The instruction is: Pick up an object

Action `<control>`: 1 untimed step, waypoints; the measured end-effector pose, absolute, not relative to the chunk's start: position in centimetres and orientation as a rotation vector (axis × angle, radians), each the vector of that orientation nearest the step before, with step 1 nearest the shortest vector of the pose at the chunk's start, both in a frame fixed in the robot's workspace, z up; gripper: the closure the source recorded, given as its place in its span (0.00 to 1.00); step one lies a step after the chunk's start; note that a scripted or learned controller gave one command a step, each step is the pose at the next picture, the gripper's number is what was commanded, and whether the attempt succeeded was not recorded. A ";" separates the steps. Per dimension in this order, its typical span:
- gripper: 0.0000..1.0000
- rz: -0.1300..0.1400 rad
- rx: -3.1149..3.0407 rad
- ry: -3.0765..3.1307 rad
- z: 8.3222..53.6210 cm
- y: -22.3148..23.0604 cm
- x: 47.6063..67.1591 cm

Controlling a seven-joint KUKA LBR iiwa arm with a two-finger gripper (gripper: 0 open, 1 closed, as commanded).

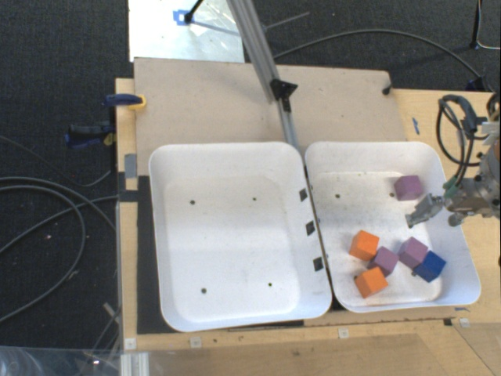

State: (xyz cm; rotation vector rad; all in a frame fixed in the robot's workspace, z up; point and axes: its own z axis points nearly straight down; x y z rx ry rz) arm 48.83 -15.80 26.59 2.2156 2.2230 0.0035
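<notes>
The right bin (344,171) holds several small cubes. A purple cube (408,186) lies alone near its far right side. Closer to the front sit an orange cube (364,244), a purple cube (385,259), another purple cube (413,251), a blue cube (430,265) and a second orange cube (371,281), bunched together. My gripper (420,212) reaches in from the right over the right bin, between the lone purple cube and the cluster. No cube is visibly in it.
The left bin (168,163) stands beside the right one, with black clips along the shared edge. A grey pole (258,45) slants over the bench from the top. Cables (458,128) hang at the right edge.
</notes>
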 end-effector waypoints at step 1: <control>0.00 0.002 2.220 2.217 26.5 -18.5 48.5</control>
